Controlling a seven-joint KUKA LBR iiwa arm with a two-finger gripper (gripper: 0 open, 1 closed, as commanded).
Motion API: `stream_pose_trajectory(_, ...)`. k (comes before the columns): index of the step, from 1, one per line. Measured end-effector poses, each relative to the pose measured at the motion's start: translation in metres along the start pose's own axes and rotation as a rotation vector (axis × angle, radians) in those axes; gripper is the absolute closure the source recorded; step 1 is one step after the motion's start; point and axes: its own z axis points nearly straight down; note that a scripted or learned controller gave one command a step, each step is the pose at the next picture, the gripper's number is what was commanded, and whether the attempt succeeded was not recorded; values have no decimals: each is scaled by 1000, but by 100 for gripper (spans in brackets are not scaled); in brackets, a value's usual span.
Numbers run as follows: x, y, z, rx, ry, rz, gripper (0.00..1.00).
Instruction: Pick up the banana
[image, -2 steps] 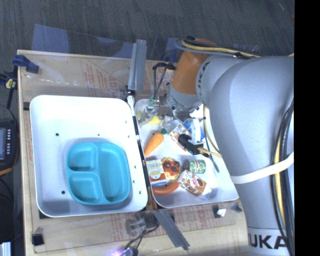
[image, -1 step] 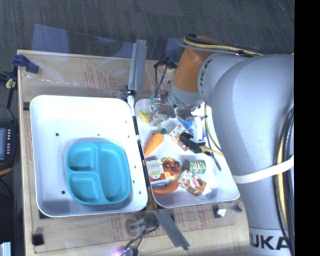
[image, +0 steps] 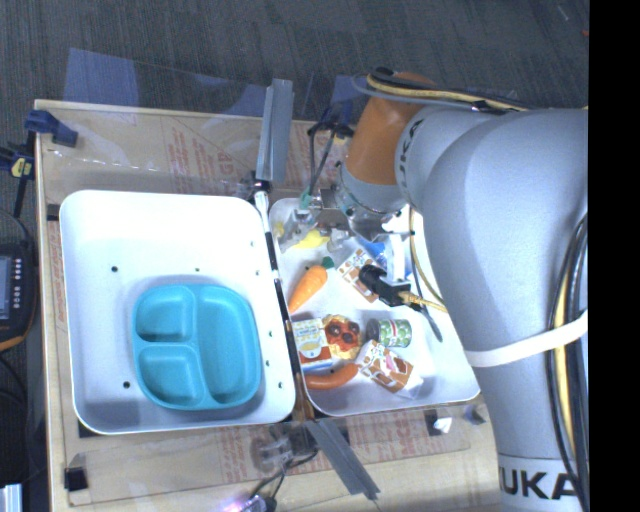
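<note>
**Evidently at the approach stage: banana not yet lifted**

Evidently the gripper is low over the upper end of the right bin, just right of the frame's centre line. Its state cannot be told; the wrist and orange band cover it from above.

A small patch of yellow, judged to be the banana, lies directly beneath it, at the bin's upper left corner. Contact cannot be confirmed.

Below it, toward mid-frame, lies a carrot, with a small can, packets and a sausage lower still. The left bin holds a blue divided tray.

Assessment: reach done; grasp and lift outstanding, as nothing is seen raised.
</note>
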Motion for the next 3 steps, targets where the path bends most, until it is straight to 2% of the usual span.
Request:
stream_pose_trajectory(1, 0, 0, -10, 1, 0, -3, 100)
stream_pose_trajectory(2, 0, 0, -10, 1, 0, -3, 0)
stream_pose_trajectory(3, -57, 0, 19, -6, -3, -105, 0)
